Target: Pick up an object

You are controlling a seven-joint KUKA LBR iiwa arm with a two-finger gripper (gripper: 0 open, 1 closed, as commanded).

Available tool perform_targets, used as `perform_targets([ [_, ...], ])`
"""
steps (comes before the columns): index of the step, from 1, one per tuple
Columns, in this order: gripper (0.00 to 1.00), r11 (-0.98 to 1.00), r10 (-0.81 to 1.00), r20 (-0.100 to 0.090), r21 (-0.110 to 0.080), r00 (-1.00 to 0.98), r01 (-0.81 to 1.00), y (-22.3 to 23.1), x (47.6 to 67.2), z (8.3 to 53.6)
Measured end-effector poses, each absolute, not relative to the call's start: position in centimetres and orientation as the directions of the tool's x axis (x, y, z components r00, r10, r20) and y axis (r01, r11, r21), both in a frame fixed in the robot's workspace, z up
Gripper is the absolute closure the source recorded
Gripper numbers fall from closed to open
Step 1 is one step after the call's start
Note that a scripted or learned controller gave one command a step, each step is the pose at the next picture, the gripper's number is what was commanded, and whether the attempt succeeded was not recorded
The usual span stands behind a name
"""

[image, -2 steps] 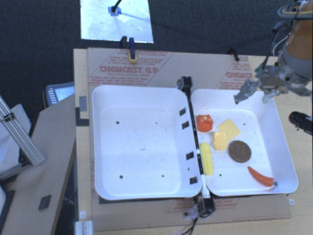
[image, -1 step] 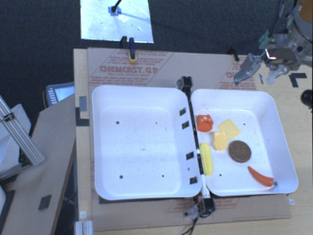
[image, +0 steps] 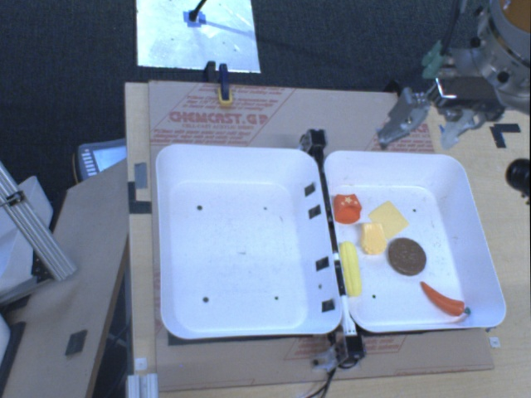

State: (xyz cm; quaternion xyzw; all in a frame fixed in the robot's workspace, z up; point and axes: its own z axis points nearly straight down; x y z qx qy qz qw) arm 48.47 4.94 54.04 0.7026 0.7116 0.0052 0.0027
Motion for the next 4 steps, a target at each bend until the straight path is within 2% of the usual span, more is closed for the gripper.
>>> perform_targets([
  [1,0.00,0.016,1.000,0.003,0.002,-0.016,1.000,16.6,50.4,52.9],
  [2,0.00,0.008,1.000,0.002,0.002,-0.008,1.000,20.5,48.6,53.5],
  [3,0.00,0.005,1.000,0.002,0.002,-0.005,1.000,21.2,48.6,53.5],
  [4,0.00,0.000,1.000,0.001,0.003,0.000,1.000,21.0,50.4,53.5],
])
